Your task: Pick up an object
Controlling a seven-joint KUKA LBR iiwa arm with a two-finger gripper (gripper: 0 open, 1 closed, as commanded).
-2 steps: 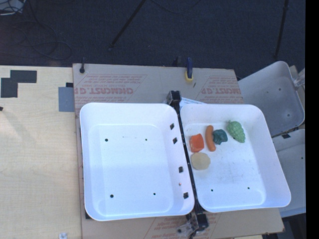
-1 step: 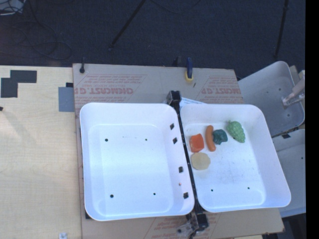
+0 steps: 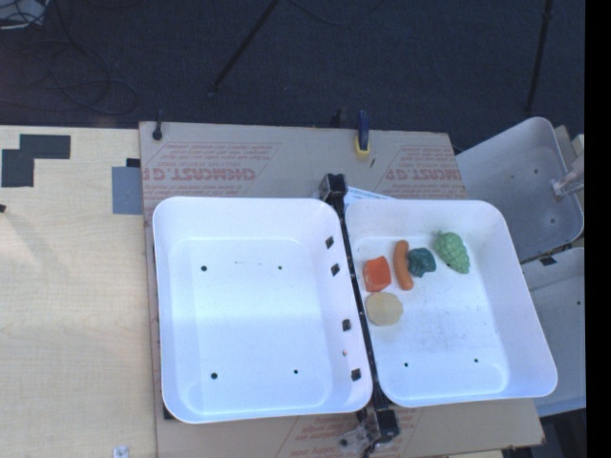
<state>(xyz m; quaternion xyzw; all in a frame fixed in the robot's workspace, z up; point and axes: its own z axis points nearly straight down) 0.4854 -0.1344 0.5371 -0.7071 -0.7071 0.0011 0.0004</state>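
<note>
The right bin (image 3: 516,351) holds several small objects near its left and far side. An orange-red block (image 3: 377,274) lies next to the divider, with a thin orange carrot-like piece (image 3: 403,264) just right of it. A dark teal lump (image 3: 421,261) touches the carrot piece, and a green bumpy object (image 3: 452,252) lies further right. A pale cream round piece (image 3: 384,308) rests just below the orange-red block.
The left bin (image 3: 181,351) sits beside the right one, joined by black clips (image 3: 346,324) along the shared edge. Both rest on a cardboard sheet (image 3: 239,165). A grey metal plate (image 3: 525,184) stands at the right, and a blue-yellow clamp (image 3: 362,136) at the back.
</note>
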